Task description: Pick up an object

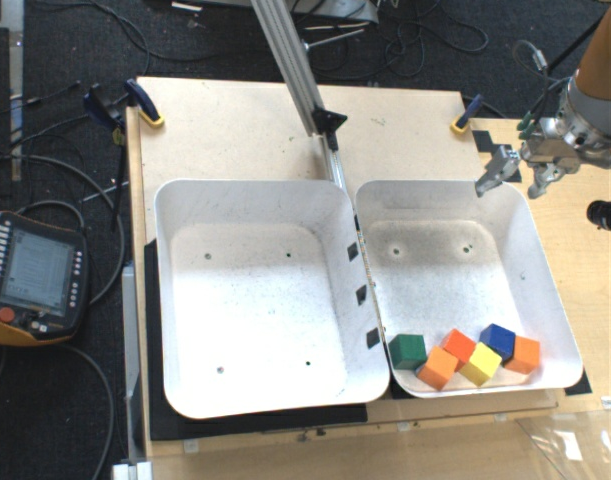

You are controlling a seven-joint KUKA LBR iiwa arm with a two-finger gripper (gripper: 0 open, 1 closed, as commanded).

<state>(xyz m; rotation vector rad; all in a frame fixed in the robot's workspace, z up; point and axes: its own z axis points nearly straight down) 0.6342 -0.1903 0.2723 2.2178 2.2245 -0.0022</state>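
The grey two-finger gripper (514,175) hangs over the far right corner of the right shallow white bin (545,268), with its fingers spread wide and nothing between them. The small blocks sit well away from the gripper, bunched at the bin's near edge: a green cube (408,350), two orange cubes (459,346), a yellow cube (480,365) and a blue cube (498,339). The green cube has the most room around it, so it looks like the easiest pick. The gripper should go there, line up right above it, then go straight down
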